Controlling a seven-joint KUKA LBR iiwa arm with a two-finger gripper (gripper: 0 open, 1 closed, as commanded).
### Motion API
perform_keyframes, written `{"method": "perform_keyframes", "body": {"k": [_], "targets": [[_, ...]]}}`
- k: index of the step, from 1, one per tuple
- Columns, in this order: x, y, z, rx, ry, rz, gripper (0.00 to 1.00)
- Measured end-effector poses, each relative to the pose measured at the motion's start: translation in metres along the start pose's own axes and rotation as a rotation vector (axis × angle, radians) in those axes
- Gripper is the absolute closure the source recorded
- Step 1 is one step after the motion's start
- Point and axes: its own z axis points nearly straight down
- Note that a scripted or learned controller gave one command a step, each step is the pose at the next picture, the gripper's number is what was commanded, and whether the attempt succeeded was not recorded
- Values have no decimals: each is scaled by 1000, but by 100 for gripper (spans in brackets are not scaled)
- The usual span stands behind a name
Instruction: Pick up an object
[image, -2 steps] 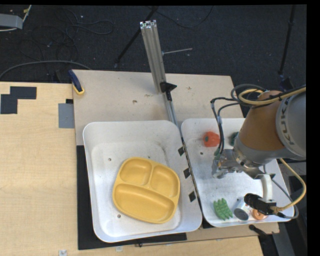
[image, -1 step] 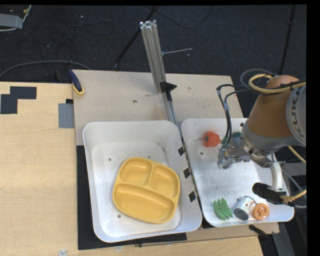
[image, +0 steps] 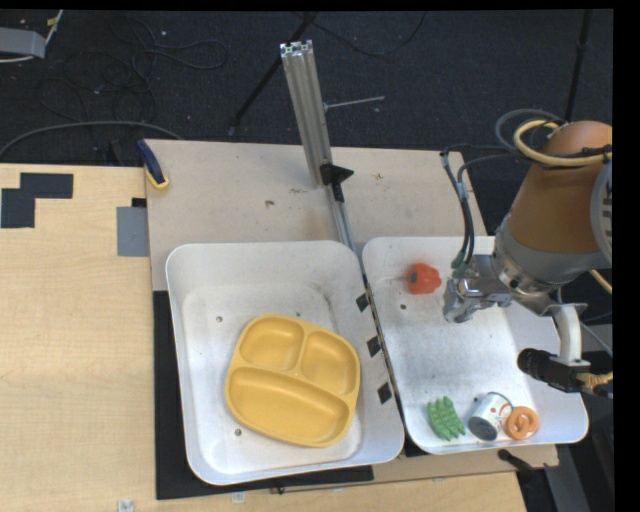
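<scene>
Pale wooden bench (image: 70, 330) under dark floor and trailing cables, bearing two shallow white bins side by side. Right bin (image: 425, 395) holds the loose objects: a small red-orange piece (image: 423, 279), tomato-like, near the far edge; along the near edge, a green ridged item (image: 444, 418), a little silver can (image: 487, 416) lying on its side just beside it, and an orange ring-shaped piece (image: 521, 423) touching or nearly touching the can. Gripper (image: 460, 305) sits low over the right bin's far half, just right of the red-orange piece and apart from it — nothing visible between the fingers, and whether they are spread or closed cannot be told from this slant. Arm enters from the right: orange band (image: 560, 195) bulking above the grey wrist, the wrist angled down and leftward toward the bin floor, a dark hose looping up behind it. Black fitting with a white bracket (image: 558, 362) juts over the bin's right rim. Left bin (image: 195, 330) carries a yellow divided plate (image: 293, 378) — three compartments, lying flat, tilted diagonally, toward the near right of that bin. Black clips mark the seam between the bins. Behind both, a silver aluminium post (image: 307, 110) leans up from the grey backboard.
</scene>
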Motion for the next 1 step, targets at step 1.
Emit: {"method": "perform_keyframes", "body": {"k": [1], "targets": [[-1, 1, -49, -1, -1, 1, 100]]}}
